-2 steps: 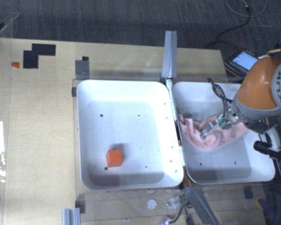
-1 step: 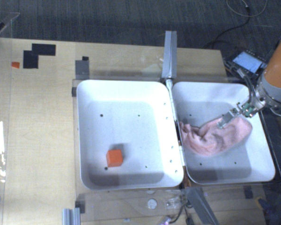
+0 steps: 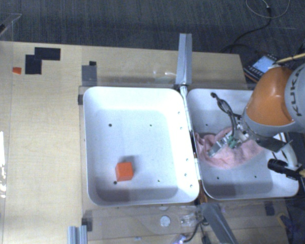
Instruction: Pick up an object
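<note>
A small orange block [image 3: 124,171] lies in the left bin [image 3: 99,136], toward its front. A crumpled pink cloth [image 3: 216,154] lies in the right bin [image 3: 208,187], near its left wall. My gripper [image 3: 224,145] is down on the pink cloth, right over its middle, with the arm's orange band [image 3: 269,98] above it. The fingertips are buried against the cloth and the wrist hides them.
A grey metal post [image 3: 184,60] stands behind the gap between the two bins. Black cables [image 3: 221,104] run across the back of the right bin. Black patches [image 3: 40,58] and a small orange marker [image 3: 17,70] sit on the wooden bench at far left.
</note>
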